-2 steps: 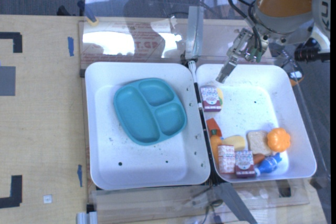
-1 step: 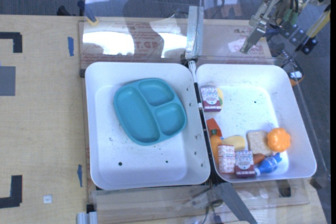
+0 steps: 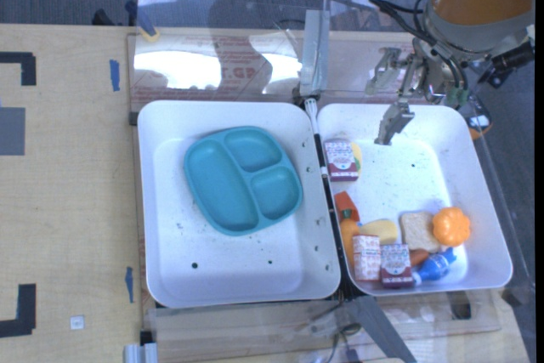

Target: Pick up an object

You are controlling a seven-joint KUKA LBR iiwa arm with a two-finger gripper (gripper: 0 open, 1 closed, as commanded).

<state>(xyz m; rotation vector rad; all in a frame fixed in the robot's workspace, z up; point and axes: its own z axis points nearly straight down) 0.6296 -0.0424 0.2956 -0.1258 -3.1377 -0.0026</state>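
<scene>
The hand (image 3: 393, 125) hangs over the far end of the right bin (image 3: 489, 208), above bare floor; whether it is open or closed cannot be told, and nothing is visible in it. A carton (image 3: 340, 159) lies at the bin's left wall. At the near end lie two more cartons (image 3: 382, 261), an orange (image 3: 450, 226), a bread slice (image 3: 418, 229), a carrot (image 3: 346, 212) and a blue item (image 3: 435, 266). The left bin (image 3: 161, 208) holds a teal divided plate (image 3: 242, 178). Both bins rest on the table (image 3: 59, 183).

Teal plate (image 3: 244, 178), white bins (image 3: 161, 259)
</scene>
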